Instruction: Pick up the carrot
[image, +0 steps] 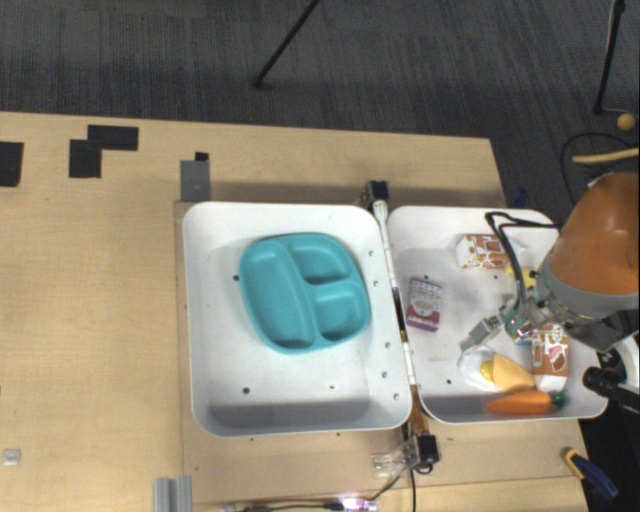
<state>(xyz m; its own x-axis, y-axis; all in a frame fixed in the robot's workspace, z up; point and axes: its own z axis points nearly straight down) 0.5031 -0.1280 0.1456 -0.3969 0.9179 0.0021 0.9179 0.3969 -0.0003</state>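
two bins: left (200, 330) holds a teal tray (303, 291), right (440, 225) the carrot (520, 404).

Arm (600, 245) cut by right edge

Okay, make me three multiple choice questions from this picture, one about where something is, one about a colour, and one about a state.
1. Where does the carrot lie?
A. right bin, near front wall
B. left bin
C. on the bench

2. What colour is the divided tray?
A. red
B. teal
C. yellow

3. Is the carrot lifted?
A. yes, held in the air
B. no, it rests on the bin floor
C. it sits on the tray

Answers: A, it lies along the right bin's front edge; B, the tray is plainly teal; B, the gripper is above and apart from it.
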